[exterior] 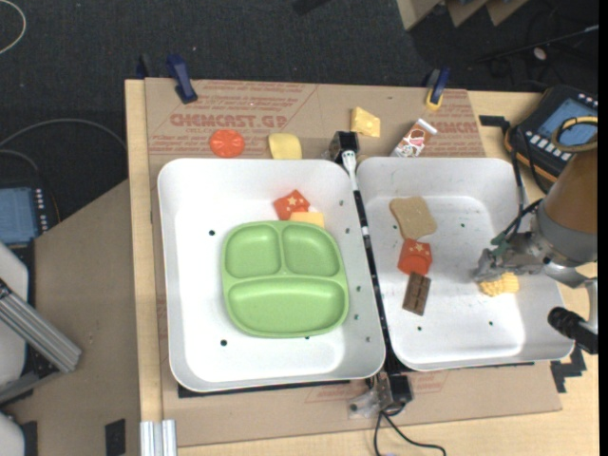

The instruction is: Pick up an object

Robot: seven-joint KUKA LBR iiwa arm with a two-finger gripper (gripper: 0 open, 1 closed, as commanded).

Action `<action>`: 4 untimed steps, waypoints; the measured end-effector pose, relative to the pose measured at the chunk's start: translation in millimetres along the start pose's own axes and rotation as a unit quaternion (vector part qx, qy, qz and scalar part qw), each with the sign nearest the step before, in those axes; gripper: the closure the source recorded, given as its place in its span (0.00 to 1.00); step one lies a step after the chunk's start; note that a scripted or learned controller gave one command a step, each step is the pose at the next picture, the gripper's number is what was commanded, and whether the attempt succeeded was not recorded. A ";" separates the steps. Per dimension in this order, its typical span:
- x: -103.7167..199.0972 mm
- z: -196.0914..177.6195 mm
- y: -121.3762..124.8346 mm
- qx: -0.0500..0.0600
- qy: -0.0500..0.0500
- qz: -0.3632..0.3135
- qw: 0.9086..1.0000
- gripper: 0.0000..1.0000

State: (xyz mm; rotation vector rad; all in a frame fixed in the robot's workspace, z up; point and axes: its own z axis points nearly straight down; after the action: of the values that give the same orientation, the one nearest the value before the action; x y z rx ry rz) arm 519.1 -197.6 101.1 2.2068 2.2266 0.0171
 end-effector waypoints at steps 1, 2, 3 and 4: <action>93.5 -79.0 -28.0 0.004 -0.001 0.001 1.000 1.00; 88.3 -74.8 -28.0 0.006 -0.002 0.004 1.000 0.00; 103.7 21.4 13.9 0.007 -0.001 0.003 1.000 0.00; 105.0 17.2 50.9 0.004 -0.002 0.003 1.000 0.00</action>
State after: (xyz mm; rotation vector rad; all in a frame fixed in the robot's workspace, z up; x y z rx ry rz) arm 569.2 -92.2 84.8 2.2159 2.2203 0.0035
